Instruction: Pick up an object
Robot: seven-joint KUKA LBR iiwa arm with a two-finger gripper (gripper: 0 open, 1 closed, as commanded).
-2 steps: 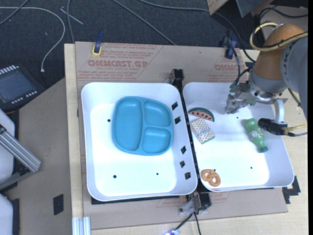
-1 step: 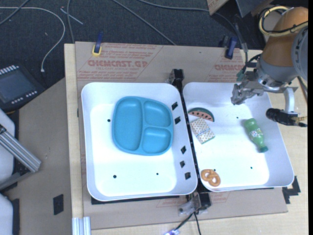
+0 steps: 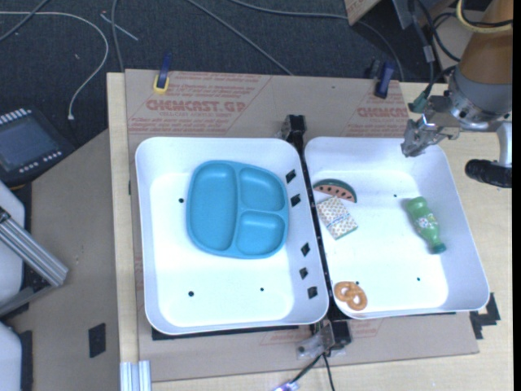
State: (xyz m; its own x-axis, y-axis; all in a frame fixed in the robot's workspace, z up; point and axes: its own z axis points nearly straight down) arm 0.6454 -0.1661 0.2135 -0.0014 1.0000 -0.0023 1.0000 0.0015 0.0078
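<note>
Hovering above the right bin's far rim, away from the green bottle: jaws, state unclear.

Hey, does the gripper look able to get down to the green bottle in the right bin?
Probably yes. The green bottle lies by itself on bare bin floor, apart from the other items, and the gripper hovers over the right bin's far edge with nothing between them.
</note>
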